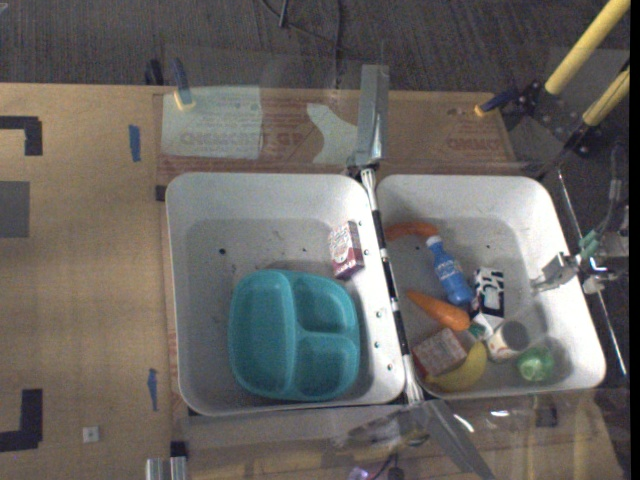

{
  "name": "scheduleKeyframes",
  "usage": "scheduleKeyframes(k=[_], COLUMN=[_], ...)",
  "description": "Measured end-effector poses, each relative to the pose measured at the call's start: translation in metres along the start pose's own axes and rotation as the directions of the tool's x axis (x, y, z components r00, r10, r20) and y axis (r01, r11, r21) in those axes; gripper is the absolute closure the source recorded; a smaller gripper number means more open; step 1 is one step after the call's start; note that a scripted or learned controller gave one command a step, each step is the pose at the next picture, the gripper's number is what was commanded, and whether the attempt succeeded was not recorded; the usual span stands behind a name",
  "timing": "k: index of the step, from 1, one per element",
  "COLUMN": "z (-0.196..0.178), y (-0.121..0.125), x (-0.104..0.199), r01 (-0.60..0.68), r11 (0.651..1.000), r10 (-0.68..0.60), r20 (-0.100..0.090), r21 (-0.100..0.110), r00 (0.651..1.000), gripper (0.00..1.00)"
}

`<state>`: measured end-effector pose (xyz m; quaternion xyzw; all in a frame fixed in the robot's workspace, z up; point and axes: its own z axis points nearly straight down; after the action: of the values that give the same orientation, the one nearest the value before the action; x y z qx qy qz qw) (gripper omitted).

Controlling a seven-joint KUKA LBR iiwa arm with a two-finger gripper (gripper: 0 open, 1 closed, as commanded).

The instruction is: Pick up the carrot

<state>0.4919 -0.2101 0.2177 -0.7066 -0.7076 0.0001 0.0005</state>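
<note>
**Carrot lying loose in right bin; gripper at far right rim**

Left bin (190,268): a teal divided tray (295,335) sits flat toward the near side, three compartments visible. Behind it, against the wall shared with the other bin, a small red-and-white carton (346,249).

Right bin (520,203): clutter gathered along its left and near sides. An orange item (412,231) lies by the far left wall, partly hidden by the rim. Just right of it, a blue bottle (448,271) with white cap, lying down. The carrot (438,309) rests on the bin floor just below the bottle, angled, thick end toward the right. Below it, a small brown packet (441,351) touches a banana (464,368) curved along the near wall. A black-and-white box (488,292) stands right of the carrot, with a white cup (508,339) and a green object (535,365) nearer the corner.

Gripper (560,270): over the right bin's right edge, well apart from the carrot, nothing between its fingers. Too small and blurred; cannot tell how the fingers stand.
</note>
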Motion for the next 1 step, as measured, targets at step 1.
scheduleKeyframes(k=[1], z=[0.0860], y=[0.0101], x=[0.0654], r01=[0.292], r11=[0.956], r10=[-0.292], r20=[-0.001], r21=[0.000], r00=[0.956], gripper=[0.00])
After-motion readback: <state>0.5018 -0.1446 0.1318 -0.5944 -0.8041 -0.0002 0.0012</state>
